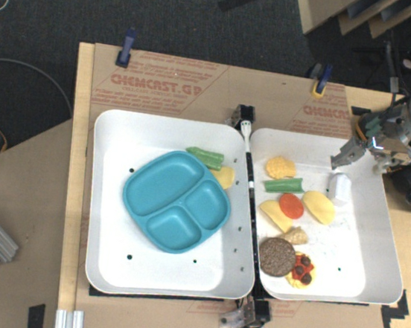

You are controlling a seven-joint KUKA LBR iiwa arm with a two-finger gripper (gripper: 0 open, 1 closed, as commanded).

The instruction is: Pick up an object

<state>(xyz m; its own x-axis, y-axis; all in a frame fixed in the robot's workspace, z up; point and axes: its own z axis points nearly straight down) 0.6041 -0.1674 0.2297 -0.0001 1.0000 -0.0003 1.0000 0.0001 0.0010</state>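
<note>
My gripper [362,162] hangs over the far right corner of the right bin [375,242], fingers spread open with nothing between them. One grey fingertip [341,158] points down at a small white piece [340,187] just below it. Toy food lies to the left of the gripper in this bin: an orange-yellow round [281,166], a green pod [284,183], a red tomato [291,205], a yellow lump [319,207], a yellow wedge [274,215], a tan bit [297,235], a brown patty [277,257] and red berries [302,269].
The left bin [105,244] holds a blue divided plate [176,201], a green pod [205,155] and a yellow piece [224,177] at the plate's far edge. A black-and-white bar [246,153] runs along the divide between the bins.
</note>
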